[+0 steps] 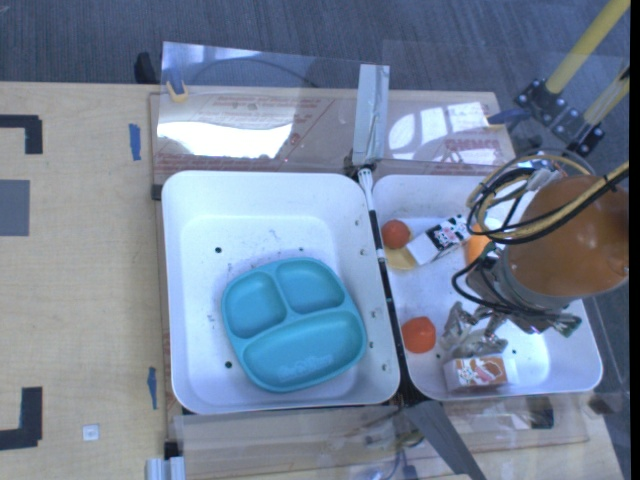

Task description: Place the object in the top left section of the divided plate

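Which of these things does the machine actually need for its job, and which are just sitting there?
Needed:
- blue divided plate in the left bin
- tool, above the right bin
- an object to carry; I can't tell which

Possibly lying about:
- orange ball
- orange-red piece
- small carton
- yellow piece

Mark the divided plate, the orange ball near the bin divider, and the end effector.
divided plate (292, 353): camera view, large lower section.
orange ball (397, 233): camera view, its centre.
end effector (473, 336): camera view, between fingertips.

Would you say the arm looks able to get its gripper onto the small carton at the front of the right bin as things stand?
Probably yes. The gripper hangs just above the small carton in the right bin, with nothing lying over it. The orange piece sits apart to its left.
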Controlling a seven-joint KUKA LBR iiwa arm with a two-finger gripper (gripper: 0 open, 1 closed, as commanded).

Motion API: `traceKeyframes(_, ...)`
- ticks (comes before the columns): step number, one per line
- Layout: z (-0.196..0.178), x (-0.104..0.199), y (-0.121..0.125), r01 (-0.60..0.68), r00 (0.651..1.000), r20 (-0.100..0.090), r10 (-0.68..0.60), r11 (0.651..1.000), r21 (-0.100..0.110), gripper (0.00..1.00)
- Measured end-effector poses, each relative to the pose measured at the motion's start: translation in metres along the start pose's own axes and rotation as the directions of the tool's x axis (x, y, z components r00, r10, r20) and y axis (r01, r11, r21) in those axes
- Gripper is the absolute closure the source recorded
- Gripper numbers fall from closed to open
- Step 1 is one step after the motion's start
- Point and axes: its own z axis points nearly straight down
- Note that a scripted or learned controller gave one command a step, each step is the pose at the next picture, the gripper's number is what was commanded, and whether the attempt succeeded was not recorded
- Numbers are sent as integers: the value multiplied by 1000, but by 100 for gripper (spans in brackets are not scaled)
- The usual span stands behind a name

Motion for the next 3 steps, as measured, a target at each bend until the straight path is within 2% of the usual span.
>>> traceKeyframes(1,0,25,-19,-150,989,2,150,989,3,100)
traceKeyframes(2,1,54,-58,-189,982,-6,189,982,1,100)
traceKeyframes(3,2,33,-72,-41,999,-11,40,999,-4,100)
